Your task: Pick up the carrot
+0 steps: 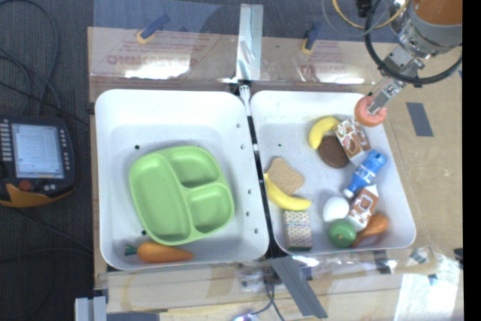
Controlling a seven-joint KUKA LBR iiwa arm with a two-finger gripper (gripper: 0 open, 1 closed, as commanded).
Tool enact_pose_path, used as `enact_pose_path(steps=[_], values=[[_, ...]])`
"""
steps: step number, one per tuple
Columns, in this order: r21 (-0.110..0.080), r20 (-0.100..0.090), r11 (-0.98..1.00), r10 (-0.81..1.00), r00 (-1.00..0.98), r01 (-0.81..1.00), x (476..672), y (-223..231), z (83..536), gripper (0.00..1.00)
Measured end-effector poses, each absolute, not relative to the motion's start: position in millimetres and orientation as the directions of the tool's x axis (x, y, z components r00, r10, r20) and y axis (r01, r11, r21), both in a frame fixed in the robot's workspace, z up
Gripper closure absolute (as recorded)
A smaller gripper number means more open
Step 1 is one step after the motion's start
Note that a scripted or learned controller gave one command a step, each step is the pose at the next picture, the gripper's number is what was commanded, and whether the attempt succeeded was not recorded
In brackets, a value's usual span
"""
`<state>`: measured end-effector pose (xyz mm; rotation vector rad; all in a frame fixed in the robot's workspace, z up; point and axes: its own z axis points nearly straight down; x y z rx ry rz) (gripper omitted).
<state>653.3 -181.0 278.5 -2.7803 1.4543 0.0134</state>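
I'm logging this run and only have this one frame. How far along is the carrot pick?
Nothing looks done yet: the carrot lies on the floor of the left bin, near its front edge, below the green divided plate. The gripper is over the far corner of the right bin, at a round orange-pink item, far from the carrot. Still to do: cross over to the left bin, grasp the carrot and lift it.

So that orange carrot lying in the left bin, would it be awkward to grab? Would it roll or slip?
Probably a bit. The carrot looks smooth and glossy like a plastic toy, so likely stiff, light and somewhat slippery. Its round, tapered body could roll or pivot if nudged. It also lies close to the bin wall and the green plate, leaving the gripper little room.
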Motion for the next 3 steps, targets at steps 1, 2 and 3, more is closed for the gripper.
enact_pose_path(steps=[1,2,3], values=[[-0.001,-0.003,-0.762,-0.647,0.762,-0.647,633.3,-201.9,279.0,1.00],[-0.003,-0.002,-0.871,-0.492,0.871,-0.492,644.0,-216.7,276.1,1.00],[-0.005,0.001,-0.972,-0.236,0.972,-0.236,669.8,-219.2,275.3,1.00]])
